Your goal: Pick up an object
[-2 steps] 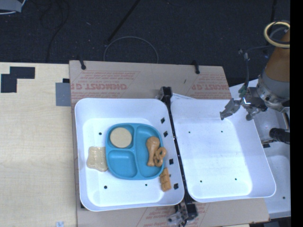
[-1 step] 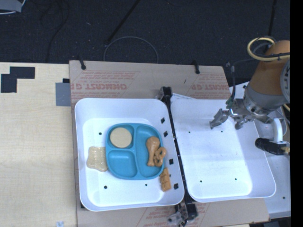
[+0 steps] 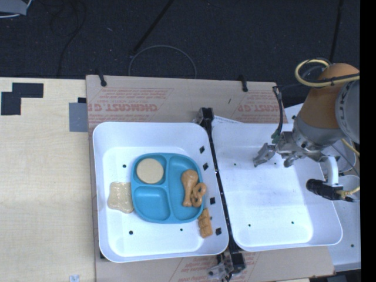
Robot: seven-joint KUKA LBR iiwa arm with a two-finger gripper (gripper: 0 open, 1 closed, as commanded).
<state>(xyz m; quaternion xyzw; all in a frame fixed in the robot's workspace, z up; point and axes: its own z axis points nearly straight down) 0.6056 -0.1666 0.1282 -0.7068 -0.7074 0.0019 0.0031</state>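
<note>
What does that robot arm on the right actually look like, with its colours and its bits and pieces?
The arm is bulky and rounded, grey metal with a broad orange band above the wrist. A yellowish cable loops over its top. At its end sits a gripper of dull grey metal with two thin fingers. A black cylindrical part with a white bracket juts out from the wrist, lower down in the view.

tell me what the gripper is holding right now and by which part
Nothing. The two-finger gripper hangs open above the bare floor of the right white bin, with no object between its fingers.
</note>
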